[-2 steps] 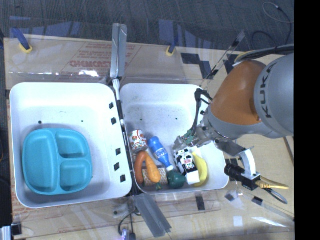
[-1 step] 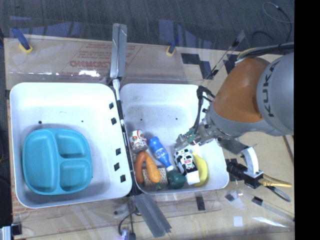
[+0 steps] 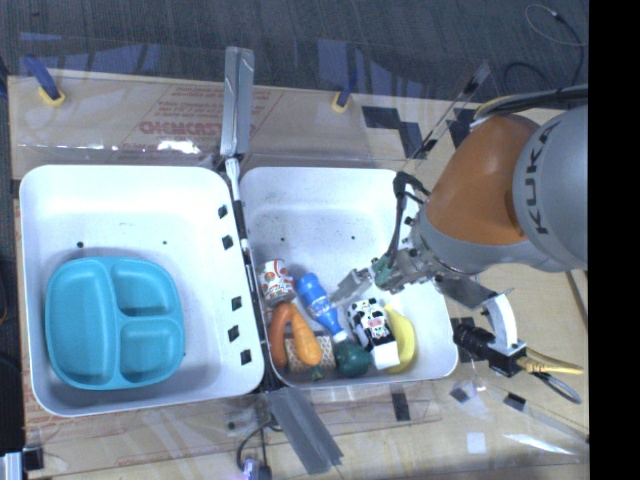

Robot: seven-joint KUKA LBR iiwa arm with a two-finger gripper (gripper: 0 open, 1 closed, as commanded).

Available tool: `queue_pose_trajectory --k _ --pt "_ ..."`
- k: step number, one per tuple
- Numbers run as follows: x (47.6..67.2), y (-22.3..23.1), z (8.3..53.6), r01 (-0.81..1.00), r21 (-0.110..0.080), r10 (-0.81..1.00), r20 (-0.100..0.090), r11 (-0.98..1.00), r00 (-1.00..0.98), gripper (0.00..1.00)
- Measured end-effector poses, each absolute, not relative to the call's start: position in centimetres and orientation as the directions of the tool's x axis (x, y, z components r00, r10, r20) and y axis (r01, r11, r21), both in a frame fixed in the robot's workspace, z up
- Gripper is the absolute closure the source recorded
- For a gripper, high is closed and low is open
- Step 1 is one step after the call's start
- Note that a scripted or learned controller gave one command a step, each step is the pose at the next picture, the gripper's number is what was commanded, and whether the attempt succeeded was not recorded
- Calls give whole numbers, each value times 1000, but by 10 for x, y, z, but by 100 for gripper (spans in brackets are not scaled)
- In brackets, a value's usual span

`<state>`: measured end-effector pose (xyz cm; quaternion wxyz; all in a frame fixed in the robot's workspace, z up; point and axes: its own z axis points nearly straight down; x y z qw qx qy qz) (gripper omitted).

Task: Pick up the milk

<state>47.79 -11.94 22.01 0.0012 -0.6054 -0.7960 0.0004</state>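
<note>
The milk (image 3: 372, 322) is a small carton with black and white cow patches. It lies near the front of the right bin (image 3: 330, 203), between a blue bottle (image 3: 317, 303) and a yellow banana (image 3: 404, 340). My gripper (image 3: 366, 284) hangs just above and behind the carton, reaching in from the right under the grey and orange arm (image 3: 490, 193). From this angle I see nothing held in it.
Crowded around the milk are a red and white can (image 3: 275, 280), an orange carrot (image 3: 279, 332), a brown item (image 3: 305, 349) and a dark green item (image 3: 351, 360). The left bin (image 3: 120, 193) holds a teal divided tray (image 3: 113, 320).
</note>
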Motion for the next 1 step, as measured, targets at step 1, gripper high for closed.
queue_pose_trajectory --k 1 --pt "480 -174 123 786 7 786 -8 618 -618 0"
